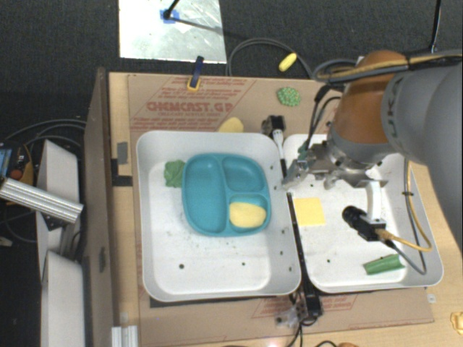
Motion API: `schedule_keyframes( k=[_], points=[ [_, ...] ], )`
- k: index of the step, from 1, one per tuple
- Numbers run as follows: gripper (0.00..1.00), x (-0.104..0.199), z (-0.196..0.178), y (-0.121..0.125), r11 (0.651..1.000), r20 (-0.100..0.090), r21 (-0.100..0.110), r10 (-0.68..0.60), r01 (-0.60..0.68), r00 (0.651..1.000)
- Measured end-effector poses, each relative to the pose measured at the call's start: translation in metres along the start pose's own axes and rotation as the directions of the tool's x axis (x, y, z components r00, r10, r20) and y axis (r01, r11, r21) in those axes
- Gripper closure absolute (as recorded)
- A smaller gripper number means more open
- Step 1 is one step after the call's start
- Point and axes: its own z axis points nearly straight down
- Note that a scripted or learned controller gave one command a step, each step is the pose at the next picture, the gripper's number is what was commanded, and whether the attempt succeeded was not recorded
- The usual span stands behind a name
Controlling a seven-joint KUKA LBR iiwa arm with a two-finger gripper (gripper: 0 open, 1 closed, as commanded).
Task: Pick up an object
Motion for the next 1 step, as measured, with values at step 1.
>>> schedule_keyframes(
  k=[1],
  points=[
    [0.00,-0.0611,0.0000,-0.0093,1.000,0.003,0.001,0.008,-0.008,1.000]
  ],
)
